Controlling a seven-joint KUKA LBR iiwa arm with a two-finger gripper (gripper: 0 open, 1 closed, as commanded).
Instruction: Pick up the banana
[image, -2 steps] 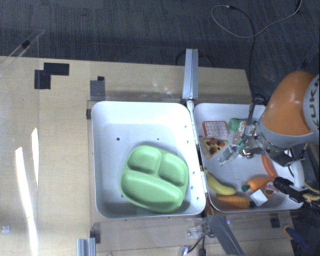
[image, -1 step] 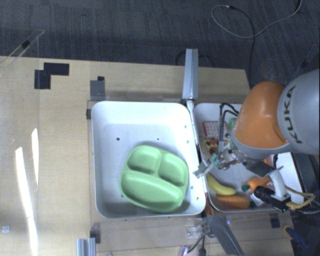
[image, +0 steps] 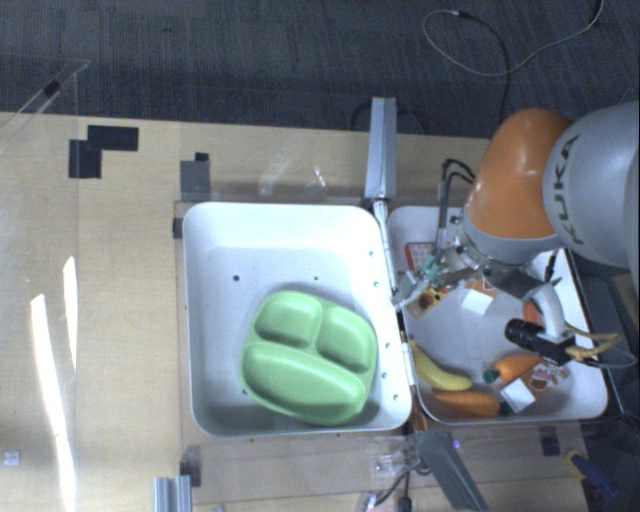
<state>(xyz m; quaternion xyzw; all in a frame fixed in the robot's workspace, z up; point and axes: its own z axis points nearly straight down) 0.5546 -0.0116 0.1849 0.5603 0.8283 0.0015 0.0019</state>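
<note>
Banana (image: 438, 368) at right bin's (image: 590, 405) front, far end under arm (image: 560, 190).

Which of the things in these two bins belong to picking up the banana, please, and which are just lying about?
Belongs to the job:
- banana, at the right bin's near-left corner
- gripper, above that bin's far-left part

Just lying about:
- green compartment tray in the left bin
- carrot beside the banana

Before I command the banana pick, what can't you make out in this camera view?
- Pincer: under the arm's orange band, open or shut unknown.
- Right bin: its upper half hidden by the arm.
- Banana: only partly seen at the bin's left wall.
- Small items near the divider: too blurred to identify.
</note>
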